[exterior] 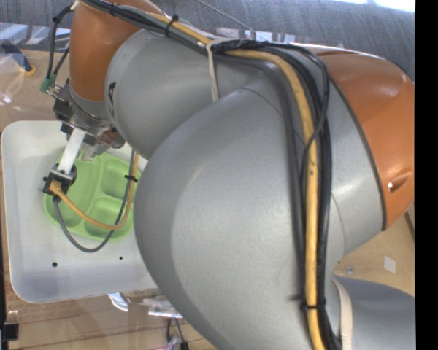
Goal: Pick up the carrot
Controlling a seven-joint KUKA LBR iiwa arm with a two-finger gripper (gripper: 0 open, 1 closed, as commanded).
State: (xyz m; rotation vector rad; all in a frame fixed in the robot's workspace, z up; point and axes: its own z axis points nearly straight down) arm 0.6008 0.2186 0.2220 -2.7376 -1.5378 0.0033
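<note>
Gripper (95,144) hangs over lime-green plastic compartment tray (111,184), which sits mid-bin in shallow white bin (25,268), nearer its right edge. Big grey arm w/ orange band (241,195) covers rest of bench. Grip state: can't tell. Carrot location: can't tell.

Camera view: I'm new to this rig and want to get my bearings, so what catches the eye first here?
The huge grey arm dominates, bulking across the middle and right close to the camera, with its orange band at the upper left. Below the wrist, at the left, a bright green compartment tray lies in a white bin.
</note>
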